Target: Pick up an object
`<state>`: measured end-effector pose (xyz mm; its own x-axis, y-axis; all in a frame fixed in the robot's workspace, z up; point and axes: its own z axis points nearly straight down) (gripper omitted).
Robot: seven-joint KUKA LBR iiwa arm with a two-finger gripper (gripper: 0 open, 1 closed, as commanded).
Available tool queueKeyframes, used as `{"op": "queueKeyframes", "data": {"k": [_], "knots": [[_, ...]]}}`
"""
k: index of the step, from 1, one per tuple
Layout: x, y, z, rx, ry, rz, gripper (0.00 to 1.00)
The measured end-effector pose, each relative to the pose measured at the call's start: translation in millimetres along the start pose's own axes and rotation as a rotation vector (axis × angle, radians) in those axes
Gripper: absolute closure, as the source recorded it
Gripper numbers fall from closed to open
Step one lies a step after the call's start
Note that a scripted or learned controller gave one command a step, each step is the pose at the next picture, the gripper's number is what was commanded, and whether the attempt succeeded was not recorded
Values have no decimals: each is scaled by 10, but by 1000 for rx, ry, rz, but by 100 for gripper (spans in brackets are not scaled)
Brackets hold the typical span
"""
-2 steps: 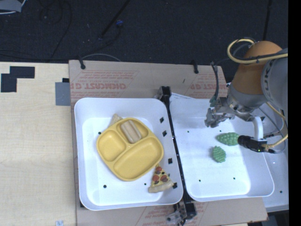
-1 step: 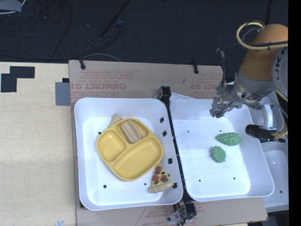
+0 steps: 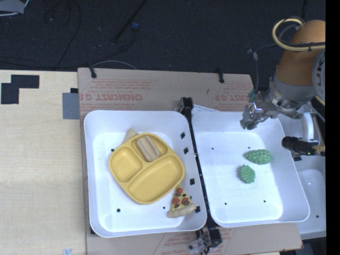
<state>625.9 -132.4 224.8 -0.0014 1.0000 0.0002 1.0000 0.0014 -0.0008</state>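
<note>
Here, your tool (image 3: 249,122) hangs over the right bin's (image 3: 228,211) far rim, at about 1 o'clock from that bin's centre; you cannot tell how it is set. Two green lumps lie apart from it: one (image 3: 258,156) at 3 o'clock, another (image 3: 246,173) just beside, nearer you. The left bin (image 3: 101,137) bears a yellow tray (image 3: 146,179), with a pizza slice (image 3: 182,204) at its 5 o'clock.

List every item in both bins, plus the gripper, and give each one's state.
Yellow divided plate: flat in left bin.
Hot dog: lying in the plate's top compartment.
Pizza slice: flat on the bin floor, against the plate's lower edge.
Two green bumpy pieces: loose in right bin, apart.
Gripper: above right bin's far edge, holding nothing visible.
</note>
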Motion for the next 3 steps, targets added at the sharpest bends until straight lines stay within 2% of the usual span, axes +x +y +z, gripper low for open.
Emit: {"op": "queueKeyframes", "data": {"k": [1,2,3], "knots": [[461,89,40,2,1,-3,100],[950,44,-54,3,2,-3,100],[1475,77,65,4,1,-2,100]]}}
